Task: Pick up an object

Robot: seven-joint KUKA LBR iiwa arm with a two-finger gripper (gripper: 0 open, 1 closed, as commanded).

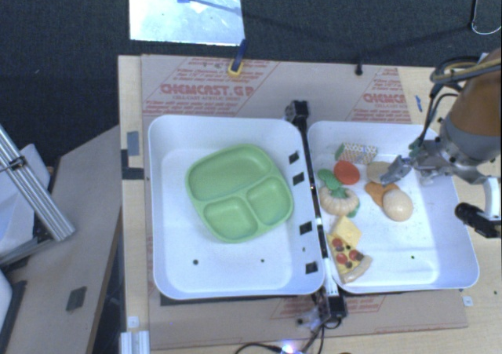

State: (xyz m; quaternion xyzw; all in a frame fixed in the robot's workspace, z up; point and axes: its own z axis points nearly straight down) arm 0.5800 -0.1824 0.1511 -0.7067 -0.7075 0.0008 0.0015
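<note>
Currently the gripper (394,170) hangs low over the right bin (447,266), apparently empty, its opening impossible to judge. The toy foods crowd together: egg (398,205), carrot piece (375,190), tomato (347,173). A descent here risks pinching two items or nudging them aside.

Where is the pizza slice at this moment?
The pizza slice lies in the right bin, near its front-left corner, close to the divider between the bins. The yellow cheese wedge sits just behind it.
</note>
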